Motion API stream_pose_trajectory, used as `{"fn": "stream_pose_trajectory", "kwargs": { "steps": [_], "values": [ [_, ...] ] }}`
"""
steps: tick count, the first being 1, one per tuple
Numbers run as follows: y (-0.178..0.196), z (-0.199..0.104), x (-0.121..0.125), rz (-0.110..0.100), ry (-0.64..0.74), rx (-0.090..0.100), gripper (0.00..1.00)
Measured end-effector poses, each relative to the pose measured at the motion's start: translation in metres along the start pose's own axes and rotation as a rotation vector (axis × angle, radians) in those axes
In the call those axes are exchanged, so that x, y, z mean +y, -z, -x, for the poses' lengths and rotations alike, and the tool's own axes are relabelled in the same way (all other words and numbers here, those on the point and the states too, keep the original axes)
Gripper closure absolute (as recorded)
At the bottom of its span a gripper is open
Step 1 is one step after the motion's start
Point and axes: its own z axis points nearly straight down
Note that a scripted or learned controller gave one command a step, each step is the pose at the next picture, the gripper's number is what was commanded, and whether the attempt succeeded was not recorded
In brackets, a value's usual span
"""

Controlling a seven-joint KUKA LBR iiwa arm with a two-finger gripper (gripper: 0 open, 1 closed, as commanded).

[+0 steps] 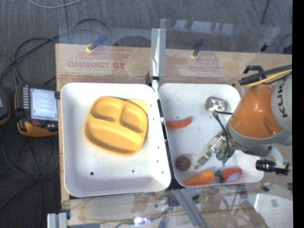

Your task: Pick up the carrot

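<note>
Camera view, step in hand: approach. You have the pincer [203, 159] in the right bin [199, 91], lower-right of frame, tips aimed down-left. Whether it's open or closed can't be told at this res. Nothing is seen between the tips, so treat the carrot [199, 177] as not yet grasped.

Target pos.: carrot lies flat near the bin's bottom wall, just below the pincer tips, long axis approx. horizontal, thin end left. A red-and-white veg w/ green top [231, 174] sits just beside its right end.

Next move, as a judgement: bring tips down onto the carrot's mid-body, jaws across the short axis, clear of the neighbour veg and the bin wall.

Materials/shapes: carrot is orange, tapered, smooth, prob. plastic and slippery. Brown round item [183, 163] sits up-left of it. Slim red-orange curved piece [178, 123] lies further up. Left bin [76, 175] holds a yellow, glossy moulded tray [116, 125] w/ rounded compartments. Both bins are white, shallow and hard-walled.
</note>
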Motion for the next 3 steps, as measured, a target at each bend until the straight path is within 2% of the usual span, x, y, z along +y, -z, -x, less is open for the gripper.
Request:
{"fn": "stream_pose_trajectory", "kwargs": {
  "steps": [1, 2, 3],
  "values": [
    [0.01, 0.0, 0.004, 0.008, 0.001, -0.001, 1.0],
    [0.092, -0.067, 0.063, -0.007, -0.013, 0.017, 1.0],
    [0.094, -0.098, 0.094, -0.012, -0.423, 0.016, 1.0]
  ]
}}
